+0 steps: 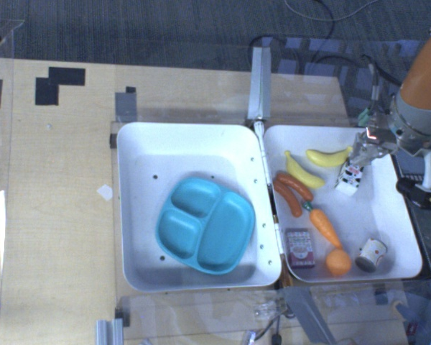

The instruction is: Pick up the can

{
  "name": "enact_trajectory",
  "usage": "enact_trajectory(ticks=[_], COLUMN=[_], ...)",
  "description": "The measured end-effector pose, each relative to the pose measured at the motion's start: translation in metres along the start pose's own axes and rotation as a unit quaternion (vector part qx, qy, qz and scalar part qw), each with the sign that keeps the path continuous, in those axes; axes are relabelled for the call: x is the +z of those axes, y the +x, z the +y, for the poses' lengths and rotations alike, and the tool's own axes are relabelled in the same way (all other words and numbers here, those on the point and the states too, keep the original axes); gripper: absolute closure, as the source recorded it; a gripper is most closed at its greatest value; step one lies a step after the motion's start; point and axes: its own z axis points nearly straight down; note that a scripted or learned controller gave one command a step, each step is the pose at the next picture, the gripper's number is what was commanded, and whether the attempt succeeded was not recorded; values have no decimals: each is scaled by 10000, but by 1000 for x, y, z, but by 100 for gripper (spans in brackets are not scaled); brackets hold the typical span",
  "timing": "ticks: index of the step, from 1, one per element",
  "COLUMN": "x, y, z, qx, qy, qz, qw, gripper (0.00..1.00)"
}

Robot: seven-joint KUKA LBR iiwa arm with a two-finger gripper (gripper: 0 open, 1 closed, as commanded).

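Showing an unreadable, perhaps pictured label, can (300,248)

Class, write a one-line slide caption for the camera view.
The gripper hangs over the right bin, far from the can; a blue plate lies in the left bin.

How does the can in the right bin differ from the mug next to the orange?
The can is dark red with a pale label; the mug is white with small markings. The can lies flat against the right bin's left wall, while the mug lies tipped, its dark opening facing the near rim. The can sits left of the orange, the mug right of it. Both lie at the bin's near end, apart from the gripper.
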Motion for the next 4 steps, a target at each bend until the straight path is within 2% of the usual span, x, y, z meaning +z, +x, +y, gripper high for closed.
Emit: enact_trajectory(ticks=[1, 2, 3, 4], x=[95, -43, 6, -45], y=[-30, 21, 6, 13], z=[18, 52, 36, 75], qx=[436, 602, 1938, 2059], qy=[-73, 1, 23, 7], qz=[-12, -4, -6, -6], qw=[9990, 9982, 9810, 9786], gripper=[100, 100, 100, 100])
